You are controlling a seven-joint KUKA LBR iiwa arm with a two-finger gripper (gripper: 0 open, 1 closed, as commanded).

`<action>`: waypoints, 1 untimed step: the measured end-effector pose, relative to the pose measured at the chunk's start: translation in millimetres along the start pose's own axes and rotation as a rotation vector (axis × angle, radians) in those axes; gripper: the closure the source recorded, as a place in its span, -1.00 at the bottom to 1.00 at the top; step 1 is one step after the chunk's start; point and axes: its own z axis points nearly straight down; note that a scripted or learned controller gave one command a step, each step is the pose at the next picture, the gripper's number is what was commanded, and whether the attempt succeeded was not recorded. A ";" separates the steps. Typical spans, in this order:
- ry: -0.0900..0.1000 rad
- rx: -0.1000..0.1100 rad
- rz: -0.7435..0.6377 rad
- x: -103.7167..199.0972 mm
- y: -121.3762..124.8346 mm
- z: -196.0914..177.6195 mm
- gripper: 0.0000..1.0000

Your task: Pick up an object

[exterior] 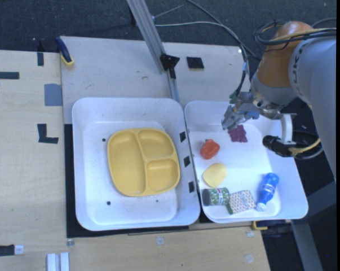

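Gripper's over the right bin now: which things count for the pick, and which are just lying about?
In play: gripper; purple item beside it; likely candidates red pepper, yellow lemon, blue bottle, green packet.
Lying about: yellow divided tray, left bin.

The shallow left bin (85, 151) is white, and so is the shallow right bin (288, 202). In the left one lies a pale yellow plastic tray with three compartments (142, 161). The right bin carries a purple bunch-shaped toy (238, 133) near its upper middle, an orange-red pepper-shaped toy (210, 148), a soft yellow rounded lump (214, 174), a blue plastic bottle with a white cap (266, 189), and a green-and-white patterned packet (229, 199). The grey arm with its orange band (282, 61) fills the upper right.
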 end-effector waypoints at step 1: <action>0.000 -0.002 -0.001 -0.7 9.4 -60.6 1.00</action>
